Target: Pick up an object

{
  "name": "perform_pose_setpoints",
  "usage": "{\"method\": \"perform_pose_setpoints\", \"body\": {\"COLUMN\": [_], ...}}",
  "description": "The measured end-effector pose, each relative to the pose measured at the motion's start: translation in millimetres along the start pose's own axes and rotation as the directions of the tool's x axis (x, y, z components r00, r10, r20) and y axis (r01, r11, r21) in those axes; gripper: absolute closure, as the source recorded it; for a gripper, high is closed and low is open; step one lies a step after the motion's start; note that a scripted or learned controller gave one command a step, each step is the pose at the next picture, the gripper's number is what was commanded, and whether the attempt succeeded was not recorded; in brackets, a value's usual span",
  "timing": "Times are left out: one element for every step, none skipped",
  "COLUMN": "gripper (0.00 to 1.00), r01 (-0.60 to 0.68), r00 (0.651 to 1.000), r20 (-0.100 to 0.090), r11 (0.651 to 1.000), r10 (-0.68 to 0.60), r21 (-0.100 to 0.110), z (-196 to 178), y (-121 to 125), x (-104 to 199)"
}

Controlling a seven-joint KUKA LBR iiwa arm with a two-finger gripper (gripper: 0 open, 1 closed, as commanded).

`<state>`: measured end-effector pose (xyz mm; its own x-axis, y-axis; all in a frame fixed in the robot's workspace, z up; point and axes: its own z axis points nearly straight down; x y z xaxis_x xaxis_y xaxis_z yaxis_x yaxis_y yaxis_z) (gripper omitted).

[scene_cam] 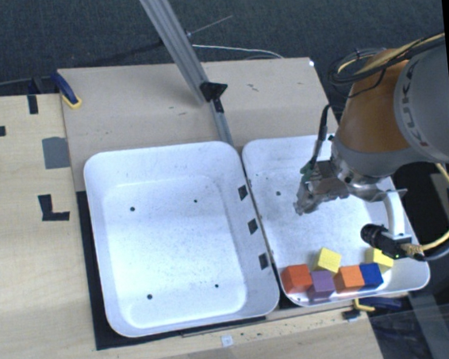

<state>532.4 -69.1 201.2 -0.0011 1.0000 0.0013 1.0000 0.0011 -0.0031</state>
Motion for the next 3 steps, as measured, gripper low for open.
{"method": "perform_pose_setpoints", "body": {"gripper": [1.00, 1.00, 1.00], "r01": [0.005, 0.008, -0.001], "r00": [1.000, 1.000, 1.000], "r20": [0.000, 0.000, 0.001], "r11": [1.000, 1.000, 1.000], "r10": [-0.005, -0.008, 0.001], "r21": [-0.005, 0.001, -0.001], "z": [-36.9, 7.8, -33.0], "y": [16.8, 26.1, -16.6], "x": [42.5, 166.5, 135.3]}}
